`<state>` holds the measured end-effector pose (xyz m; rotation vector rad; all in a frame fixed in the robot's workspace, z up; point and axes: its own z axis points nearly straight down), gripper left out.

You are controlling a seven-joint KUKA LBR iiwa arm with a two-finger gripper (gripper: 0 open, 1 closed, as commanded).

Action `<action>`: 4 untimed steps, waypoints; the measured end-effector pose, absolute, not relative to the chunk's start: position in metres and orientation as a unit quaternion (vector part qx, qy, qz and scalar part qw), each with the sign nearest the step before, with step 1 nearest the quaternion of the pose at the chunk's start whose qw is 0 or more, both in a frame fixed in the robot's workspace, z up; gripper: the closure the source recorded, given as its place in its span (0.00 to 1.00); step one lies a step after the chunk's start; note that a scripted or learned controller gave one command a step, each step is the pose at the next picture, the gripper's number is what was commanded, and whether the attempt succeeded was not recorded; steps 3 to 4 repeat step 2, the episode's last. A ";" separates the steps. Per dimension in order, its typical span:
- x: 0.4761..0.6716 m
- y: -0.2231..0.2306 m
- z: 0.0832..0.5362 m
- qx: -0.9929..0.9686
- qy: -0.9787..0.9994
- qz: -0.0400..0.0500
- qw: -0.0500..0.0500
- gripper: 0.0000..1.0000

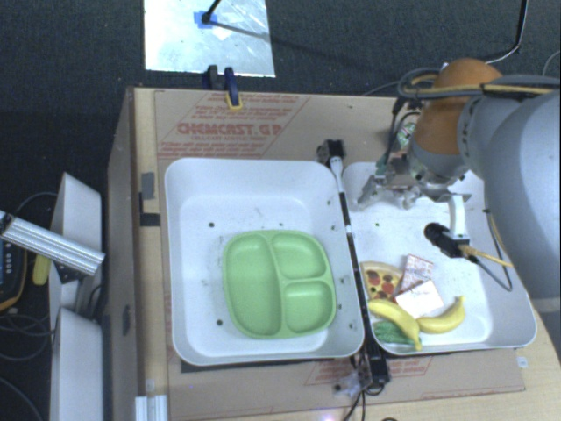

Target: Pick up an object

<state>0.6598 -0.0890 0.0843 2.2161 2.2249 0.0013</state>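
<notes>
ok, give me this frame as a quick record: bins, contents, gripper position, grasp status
left bin: one green divided plate, lying flat
right bin: pizza slice, two bananas, white box, pink packet, all clustered at the near end
gripper: over the far end of the right bin, apart from the cluster
grasp: no object seen at the gripper
task status: pick not yet done

Plate in left bin; banana, pizza slice in right bin.
</notes>
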 end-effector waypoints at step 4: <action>0.645 -0.085 0.085 0.706 0.708 0.000 0.001 0.00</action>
